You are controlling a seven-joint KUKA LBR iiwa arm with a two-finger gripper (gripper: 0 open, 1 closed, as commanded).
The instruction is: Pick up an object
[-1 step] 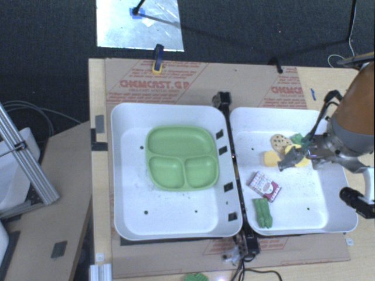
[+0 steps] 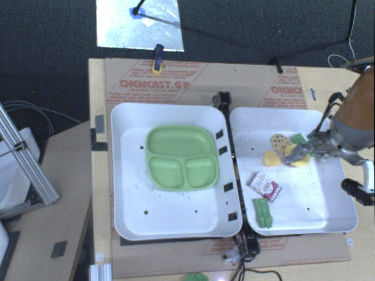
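Yellow plastic food pieces [image 2: 272, 158], a round cookie [image 2: 279, 140] and green pods [image 2: 263, 212] occupy the right white bin [image 2: 334, 215]; gripper [image 2: 295, 154] state indeterminable. Open floor at 5 o'clock.

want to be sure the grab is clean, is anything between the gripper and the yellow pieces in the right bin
Nothing visible does. The gripper is already down at the yellow pieces in the right bin. The cookie lies close beside them; the red packet and green pods lie farther off.
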